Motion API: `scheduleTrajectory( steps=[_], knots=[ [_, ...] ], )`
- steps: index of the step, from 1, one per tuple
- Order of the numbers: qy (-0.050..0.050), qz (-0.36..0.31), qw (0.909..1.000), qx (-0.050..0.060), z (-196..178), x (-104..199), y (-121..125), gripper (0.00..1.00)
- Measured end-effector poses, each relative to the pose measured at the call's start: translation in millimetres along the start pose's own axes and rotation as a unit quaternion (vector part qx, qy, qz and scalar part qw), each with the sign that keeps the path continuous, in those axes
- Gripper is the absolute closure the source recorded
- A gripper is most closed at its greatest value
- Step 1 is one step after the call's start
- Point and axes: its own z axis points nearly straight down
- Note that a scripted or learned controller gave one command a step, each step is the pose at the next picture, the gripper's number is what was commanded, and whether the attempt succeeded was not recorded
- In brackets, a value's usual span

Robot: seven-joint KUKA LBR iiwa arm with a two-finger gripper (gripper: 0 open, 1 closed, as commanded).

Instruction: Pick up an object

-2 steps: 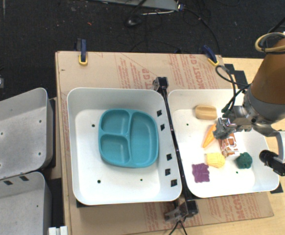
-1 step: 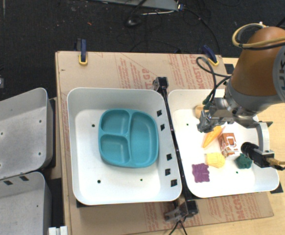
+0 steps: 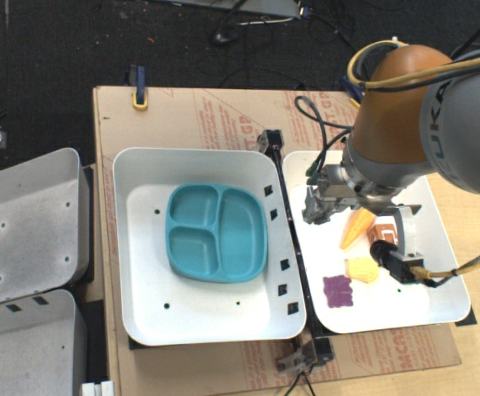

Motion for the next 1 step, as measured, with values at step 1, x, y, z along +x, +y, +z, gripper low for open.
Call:
scheduleTrajectory(
  steps=[1],
  knots=[
    [0.0, -0.001, 1.0, -0.002, -5.7, 51.1, 18.1, 1.0]
  ],
)
